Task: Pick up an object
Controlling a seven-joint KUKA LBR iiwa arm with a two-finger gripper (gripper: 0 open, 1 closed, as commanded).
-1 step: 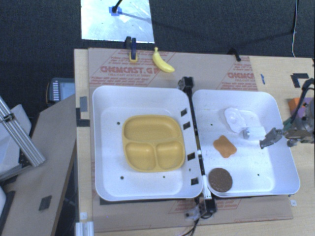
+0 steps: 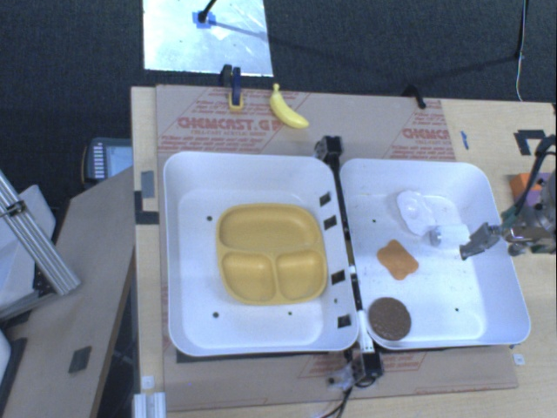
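Reaching in from the right, the jaws (image 2: 477, 240) hang over the right bin (image 2: 498, 316), though I cannot tell how they stand. Just beside them lies a clear plastic bag (image 2: 424, 212), with an orange cracker (image 2: 398, 259) near and a brown cookie (image 2: 389, 318) further off; the left bin (image 2: 187, 259) holds a yellow divided plate (image 2: 266, 252)

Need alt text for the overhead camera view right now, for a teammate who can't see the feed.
Robot pincer reaches from the right over the right bin, beside a clear plastic piece, an orange wedge and a brown disc. The left bin holds a yellow divided tray; a banana lies behind the bins.
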